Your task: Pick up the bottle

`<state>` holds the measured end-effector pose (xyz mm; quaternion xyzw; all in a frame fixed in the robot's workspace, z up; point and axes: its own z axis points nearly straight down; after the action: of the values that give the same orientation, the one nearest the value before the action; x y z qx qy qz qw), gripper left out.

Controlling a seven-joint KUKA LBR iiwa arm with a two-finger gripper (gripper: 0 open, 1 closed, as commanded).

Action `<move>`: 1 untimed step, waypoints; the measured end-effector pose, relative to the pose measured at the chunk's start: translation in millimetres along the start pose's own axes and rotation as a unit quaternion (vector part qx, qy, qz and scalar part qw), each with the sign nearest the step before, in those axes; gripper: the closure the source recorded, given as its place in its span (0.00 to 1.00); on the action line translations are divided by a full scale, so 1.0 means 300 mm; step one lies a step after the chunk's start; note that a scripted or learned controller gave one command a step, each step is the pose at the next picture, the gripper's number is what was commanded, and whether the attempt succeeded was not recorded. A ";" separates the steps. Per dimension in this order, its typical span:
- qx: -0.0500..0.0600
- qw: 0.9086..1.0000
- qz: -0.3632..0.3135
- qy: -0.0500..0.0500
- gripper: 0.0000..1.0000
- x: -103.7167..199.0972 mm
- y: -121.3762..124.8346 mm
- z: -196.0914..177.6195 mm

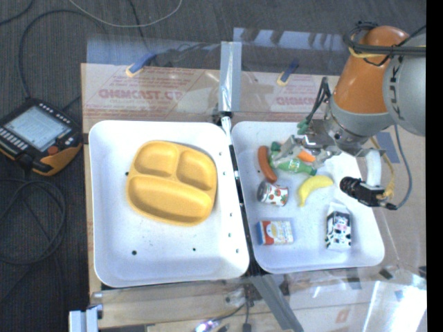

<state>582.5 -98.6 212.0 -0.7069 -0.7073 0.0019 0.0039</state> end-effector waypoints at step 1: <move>-0.002 1.000 -0.021 0.000 0.00 -0.138 0.132 0.398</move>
<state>621.2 -139.5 92.1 -0.6920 -0.7218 0.0007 0.0022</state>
